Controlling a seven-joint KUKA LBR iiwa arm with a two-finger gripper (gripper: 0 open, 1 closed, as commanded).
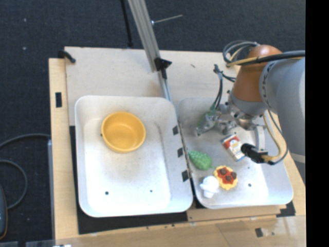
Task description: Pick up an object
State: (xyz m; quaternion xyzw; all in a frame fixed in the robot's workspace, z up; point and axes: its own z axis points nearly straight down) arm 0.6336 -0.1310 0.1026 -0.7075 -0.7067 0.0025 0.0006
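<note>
In the right bin (pixel 277 189) we count four small things: a green toy (pixel 200 160), a white lump (pixel 209 186), a yellow-and-red piece (pixel 226 177) and a red-and-white carton (pixel 233 146). We judge the carton light and stiff, best pinched across its flat sides, while the green toy looks soft. The gripper (pixel 208 121) hangs over the bin's far half with nothing between its fingers; one yellow bowl (pixel 123 131) sits in the left bin (pixel 87 189).

2 bins sit side by side on the tabletop (pixel 113 71). The left bin (pixel 128 199) holds a bowl (pixel 123 131) in its far left part. The right bin (pixel 272 189) holds a carton (pixel 232 146) at centre, a leafy toy (pixel 200 160) at its left edge, and a pizza toy (pixel 226 177) beside a cup (pixel 209 186) near its front.
</note>
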